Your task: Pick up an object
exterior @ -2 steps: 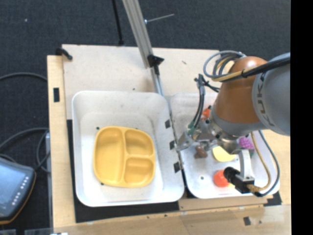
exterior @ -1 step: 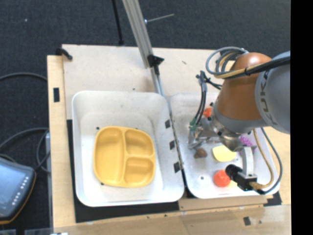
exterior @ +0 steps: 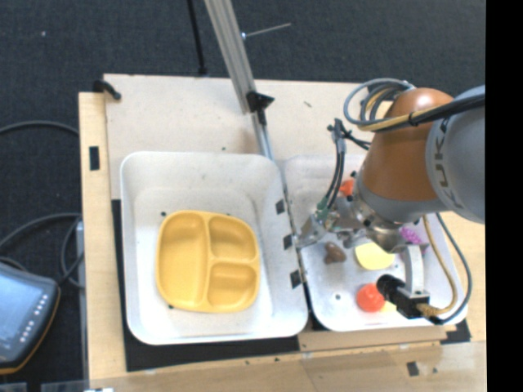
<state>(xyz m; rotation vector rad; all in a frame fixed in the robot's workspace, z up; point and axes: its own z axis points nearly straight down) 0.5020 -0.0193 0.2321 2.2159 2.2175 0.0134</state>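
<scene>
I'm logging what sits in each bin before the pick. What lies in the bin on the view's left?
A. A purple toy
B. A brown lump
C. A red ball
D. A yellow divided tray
D: the yellow divided tray lies alone on the floor of the left bin, while the small red, brown and purple items sit in the right bin.

Yellow divided tray (exterior: 207,261) lies in left bin (exterior: 139,186). Arm (exterior: 409,158) hangs over right bin (exterior: 327,300), gripper (exterior: 327,233) low beside a brown lump (exterior: 334,254). Pale yellow piece (exterior: 373,257) just right of lump; orange-red ball (exterior: 370,297) nearer front edge.
</scene>
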